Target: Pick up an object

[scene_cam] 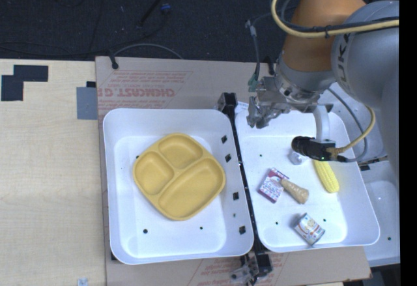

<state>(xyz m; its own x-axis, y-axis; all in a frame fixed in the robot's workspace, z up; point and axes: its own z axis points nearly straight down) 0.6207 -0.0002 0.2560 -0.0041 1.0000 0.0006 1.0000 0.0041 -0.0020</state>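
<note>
Gripper [259, 118] being held over far left corner of right bin [365, 229]; jaw state cannot be told. Nothing being gripped visibly. Candidate objects lying well apart from it: corn cob [326, 175], red packet [272, 186], cone [295, 191], small can [308, 228]. Yellow divided tray [179, 176] sitting in left bin [120, 226]. Risk being judged: descent here closing on bare floor, or bin wall being struck.

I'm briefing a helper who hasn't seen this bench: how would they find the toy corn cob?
Start at the right-hand white bin, the one without the yellow divided plate. Along its right side, just below a black-tipped piece of the arm, lies the corn cob. It is the bin's only plain yellow, long thing; the small packet, cone and can lie further left.
</note>
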